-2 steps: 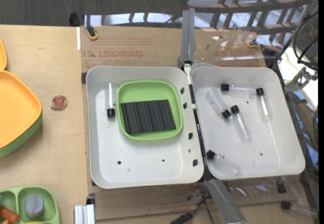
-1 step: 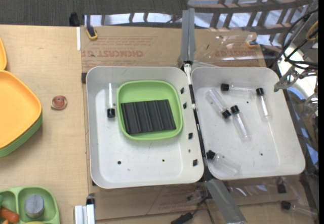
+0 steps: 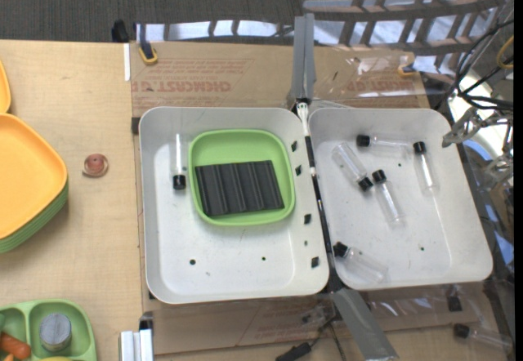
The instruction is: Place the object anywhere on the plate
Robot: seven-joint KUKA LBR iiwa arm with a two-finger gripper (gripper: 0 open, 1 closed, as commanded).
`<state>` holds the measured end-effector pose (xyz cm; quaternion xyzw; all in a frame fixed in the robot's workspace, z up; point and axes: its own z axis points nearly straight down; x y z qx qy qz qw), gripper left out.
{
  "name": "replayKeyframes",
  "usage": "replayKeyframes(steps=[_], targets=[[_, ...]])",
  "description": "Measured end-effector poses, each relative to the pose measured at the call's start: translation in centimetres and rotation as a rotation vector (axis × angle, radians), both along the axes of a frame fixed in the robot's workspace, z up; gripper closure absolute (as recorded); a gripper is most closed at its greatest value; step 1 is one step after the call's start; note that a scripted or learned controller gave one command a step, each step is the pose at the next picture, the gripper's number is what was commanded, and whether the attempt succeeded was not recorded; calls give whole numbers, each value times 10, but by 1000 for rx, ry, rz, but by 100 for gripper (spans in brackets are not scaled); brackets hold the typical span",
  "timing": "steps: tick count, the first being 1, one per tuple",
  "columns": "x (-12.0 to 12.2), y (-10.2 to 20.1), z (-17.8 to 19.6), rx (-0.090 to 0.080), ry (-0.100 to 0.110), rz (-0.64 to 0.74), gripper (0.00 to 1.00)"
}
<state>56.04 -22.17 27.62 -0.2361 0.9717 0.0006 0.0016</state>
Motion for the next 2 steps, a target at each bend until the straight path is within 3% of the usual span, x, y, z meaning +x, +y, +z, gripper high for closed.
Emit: replayKeyframes(steps=[1,2], targets=[[0,0,22,-1,-3,-214,0],[16,0,53,-1,-2,-404,0]])
